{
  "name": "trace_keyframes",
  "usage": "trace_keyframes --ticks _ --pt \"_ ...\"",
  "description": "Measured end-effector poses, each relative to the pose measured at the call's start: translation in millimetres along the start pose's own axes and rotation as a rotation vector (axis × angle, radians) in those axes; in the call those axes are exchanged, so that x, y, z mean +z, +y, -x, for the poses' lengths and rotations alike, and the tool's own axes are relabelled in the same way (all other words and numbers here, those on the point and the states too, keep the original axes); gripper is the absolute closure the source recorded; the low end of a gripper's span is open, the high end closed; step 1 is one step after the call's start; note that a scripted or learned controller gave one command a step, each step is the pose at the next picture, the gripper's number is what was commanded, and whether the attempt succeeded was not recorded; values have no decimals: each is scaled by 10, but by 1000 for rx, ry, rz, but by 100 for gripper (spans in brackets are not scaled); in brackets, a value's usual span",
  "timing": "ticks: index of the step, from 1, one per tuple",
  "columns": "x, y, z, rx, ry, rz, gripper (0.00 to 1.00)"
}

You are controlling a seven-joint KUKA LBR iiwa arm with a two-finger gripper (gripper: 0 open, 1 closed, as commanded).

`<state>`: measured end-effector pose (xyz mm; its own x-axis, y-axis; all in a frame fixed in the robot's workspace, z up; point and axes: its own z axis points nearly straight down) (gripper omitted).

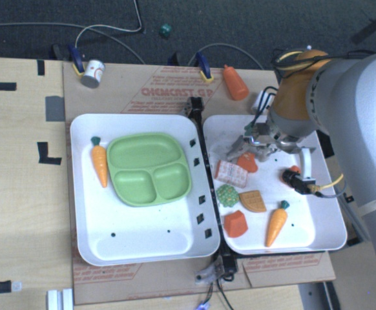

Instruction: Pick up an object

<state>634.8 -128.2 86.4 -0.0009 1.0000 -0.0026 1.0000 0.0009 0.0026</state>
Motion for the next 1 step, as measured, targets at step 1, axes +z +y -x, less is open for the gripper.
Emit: trace_keyframes --ticks 1 --pt "-98 3 -1 -1 0 0 100"
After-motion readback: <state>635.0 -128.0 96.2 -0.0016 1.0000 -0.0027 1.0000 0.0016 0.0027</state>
